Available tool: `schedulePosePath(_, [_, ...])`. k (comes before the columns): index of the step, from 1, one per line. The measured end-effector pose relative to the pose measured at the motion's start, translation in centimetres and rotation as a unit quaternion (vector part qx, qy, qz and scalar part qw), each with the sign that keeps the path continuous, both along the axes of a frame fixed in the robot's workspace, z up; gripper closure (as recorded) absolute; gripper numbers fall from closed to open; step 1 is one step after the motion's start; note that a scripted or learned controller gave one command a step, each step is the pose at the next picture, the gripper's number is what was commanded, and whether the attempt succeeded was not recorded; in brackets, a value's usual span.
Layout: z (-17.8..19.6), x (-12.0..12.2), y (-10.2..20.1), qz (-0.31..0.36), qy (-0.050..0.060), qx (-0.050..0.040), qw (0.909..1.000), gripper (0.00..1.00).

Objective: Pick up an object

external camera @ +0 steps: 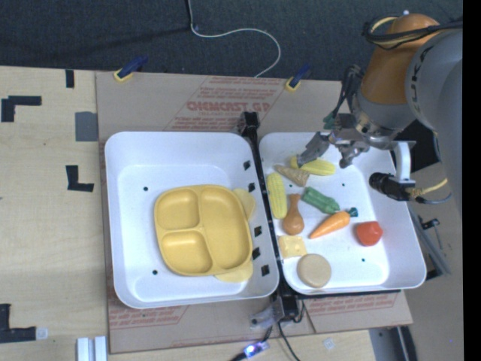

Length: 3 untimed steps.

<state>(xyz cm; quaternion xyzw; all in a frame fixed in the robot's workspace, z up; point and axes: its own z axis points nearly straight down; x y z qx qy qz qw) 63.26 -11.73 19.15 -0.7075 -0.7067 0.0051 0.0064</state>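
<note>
tool (328, 151) spread open, holding nothing, over yellow corn (316, 167) in right bin (398, 277); corn looks light, rigid, slick plastic; grip across mid-body

A pale wooden table (45, 224) fills the left and lower part of the camera view, marked with several short black tape pieces (74, 179) and a grey square patch (86, 125). A brown cardboard sheet with faded red print (218, 104) lies flat on it, pinned at its far edge by two clamps in blue and yellow (129, 68). Beyond the table the floor is a dark blue-grey carpet (90, 17), and a thin white cable (240, 36) loops across it. The light is even and soft, with faint shadows.
</note>
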Motion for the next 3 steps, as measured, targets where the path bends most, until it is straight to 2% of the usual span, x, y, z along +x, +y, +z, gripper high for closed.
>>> schedulePosePath(1, [0.9, 0.3, 0.0, 0.001, -0.007, -0.0007, 1.0, 0.0])
schedulePosePath(2, [-5.4, 0.1, 0.8, 0.002, -0.004, -0.0008, 1.0, 0.0])
schedulePosePath(3, [-10.1, 0.4, 0.5, 0.001, -0.013, -0.0042, 0.9999, 0.0])
